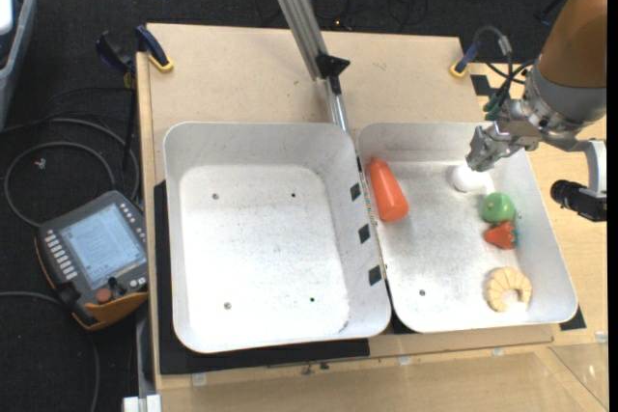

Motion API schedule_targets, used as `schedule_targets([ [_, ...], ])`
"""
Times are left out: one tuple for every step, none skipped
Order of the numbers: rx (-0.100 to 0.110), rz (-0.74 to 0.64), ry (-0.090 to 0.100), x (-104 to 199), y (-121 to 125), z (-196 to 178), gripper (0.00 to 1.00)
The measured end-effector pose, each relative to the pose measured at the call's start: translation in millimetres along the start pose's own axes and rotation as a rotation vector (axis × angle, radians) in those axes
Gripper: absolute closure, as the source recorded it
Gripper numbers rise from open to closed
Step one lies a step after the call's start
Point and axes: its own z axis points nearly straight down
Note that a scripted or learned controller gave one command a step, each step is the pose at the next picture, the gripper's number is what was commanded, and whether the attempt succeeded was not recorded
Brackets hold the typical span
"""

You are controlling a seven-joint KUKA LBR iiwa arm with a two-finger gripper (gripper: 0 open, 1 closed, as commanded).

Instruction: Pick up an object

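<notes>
the fingers (480,159) hang over the right bin (425,304), tips just above a small, smooth white round object (467,178); i cannot tell how far apart they stand. being round, it shows no long axis. left of the fingers lies a glossy orange tapered cylinder (387,190), long axis running up and down the view. below the fingers sit a green ball (498,206), a red piece (500,234) and a ridged tan pastry shape (508,288).
</notes>
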Motion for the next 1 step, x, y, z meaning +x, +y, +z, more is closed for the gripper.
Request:
schedule_targets([
  [0.001, -0.005, 0.003, 56.0, 12.5, -7.0, 1.0],
])
